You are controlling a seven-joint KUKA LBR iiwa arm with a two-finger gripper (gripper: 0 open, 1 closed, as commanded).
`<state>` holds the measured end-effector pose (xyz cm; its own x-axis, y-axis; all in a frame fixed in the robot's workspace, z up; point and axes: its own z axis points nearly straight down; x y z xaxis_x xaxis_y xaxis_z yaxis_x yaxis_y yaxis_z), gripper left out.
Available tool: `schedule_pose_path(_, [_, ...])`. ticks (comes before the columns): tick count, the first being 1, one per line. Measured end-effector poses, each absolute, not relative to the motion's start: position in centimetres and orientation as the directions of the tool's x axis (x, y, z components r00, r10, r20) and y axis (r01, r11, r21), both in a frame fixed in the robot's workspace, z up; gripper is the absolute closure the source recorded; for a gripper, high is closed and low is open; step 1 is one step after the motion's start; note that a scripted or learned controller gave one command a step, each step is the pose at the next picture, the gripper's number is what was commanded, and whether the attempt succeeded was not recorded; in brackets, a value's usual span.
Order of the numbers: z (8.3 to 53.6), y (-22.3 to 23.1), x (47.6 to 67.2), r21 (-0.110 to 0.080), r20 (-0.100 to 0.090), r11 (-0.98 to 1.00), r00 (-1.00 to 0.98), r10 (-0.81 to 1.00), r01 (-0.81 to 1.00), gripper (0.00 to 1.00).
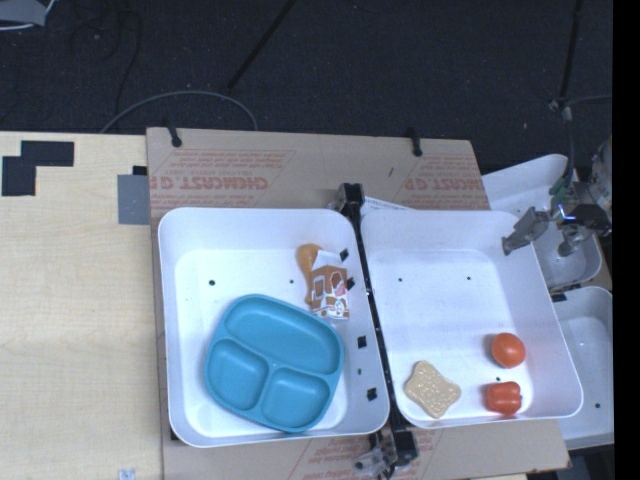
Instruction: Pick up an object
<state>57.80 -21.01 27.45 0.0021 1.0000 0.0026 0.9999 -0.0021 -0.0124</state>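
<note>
**My hand at the right edge, things lying in both bins**

My hand (pixel 545 226) sits at the right edge of the frame, just past the upper right corner of the right bin (pixel 470 230). I see grey metal parts there, one angled finger-like piece over the bin's rim, but I cannot tell whether the hand is open or closed. Nothing shows between its parts.

Both bins are shallow, white, smooth plastic with rounded corners, standing side by side on a sheet of brown cardboard (pixel 300 173). The cardboard carries red printing that reads upside down and mirrored from here; I cannot read it with certainty.

In the left bin (pixel 185 298), a blue divided plate (pixel 272 362) lies in the lower middle. It is glossy plastic, rounded, with three compartments. Just above its upper right edge lies a small white packet (pixel 330 294) with brown and red print, too small to read, and touching it above is an orange-brown, spoon-shaped piece (pixel 308 259).

In the right bin, lower right of the frame, a round red-orange tomato (pixel 508 349) lies near a lumpier red pepper-like piece (pixel 503 397) just below it. To their left, near the bin's lower edge, lies a tan slice of toast (pixel 432 389), flat with a speckled face.

The bench (pixel 70 308) to the left is pale wood grain with black and grey squares in the upper left.
</note>
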Motion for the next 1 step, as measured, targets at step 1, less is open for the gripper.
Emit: schedule_pose_path(1, [28.09, -20.99, 58.01, -0.001, 0.0, 0.0, 0.0, 1.0, 1.0, 0.0])
